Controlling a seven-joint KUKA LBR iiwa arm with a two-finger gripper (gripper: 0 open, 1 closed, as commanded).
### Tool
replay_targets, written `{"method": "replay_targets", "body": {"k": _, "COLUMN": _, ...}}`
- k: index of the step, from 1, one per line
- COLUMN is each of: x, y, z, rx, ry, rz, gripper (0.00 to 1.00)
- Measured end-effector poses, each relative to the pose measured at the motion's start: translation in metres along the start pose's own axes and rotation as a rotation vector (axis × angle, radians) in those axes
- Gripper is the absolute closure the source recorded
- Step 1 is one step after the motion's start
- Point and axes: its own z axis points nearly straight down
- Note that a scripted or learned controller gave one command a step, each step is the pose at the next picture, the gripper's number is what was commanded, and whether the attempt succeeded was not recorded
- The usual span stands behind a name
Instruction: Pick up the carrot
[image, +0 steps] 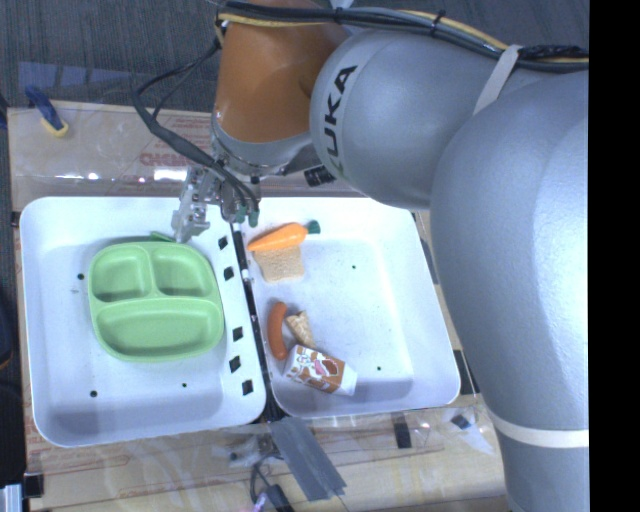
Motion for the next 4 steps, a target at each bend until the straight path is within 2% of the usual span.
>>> {"method": "replay_targets", "body": {"k": 1, "x": 0.018, "y": 0.017, "z": 0.007, "rx": 0.000, "ry": 0.000, "rz": -0.304, "gripper": 1.00}}
{"method": "replay_targets", "body": {"k": 2, "x": -0.019, "y": 0.051, "z": -0.001, "rx": -0.001, "ry": -0.005, "rz": -0.335, "gripper": 1.00}}
{"method": "replay_targets", "body": {"k": 3, "x": -0.016, "y": 0.080, "z": 0.018, "rx": 0.000, "ry": -0.002, "rz": -0.633, "gripper": 1.00}}
{"method": "replay_targets", "body": {"k": 4, "x": -0.014, "y": 0.107, "z": 0.045, "rx": 0.000, "ry": 0.000, "rz": -1.045, "gripper": 1.00}}
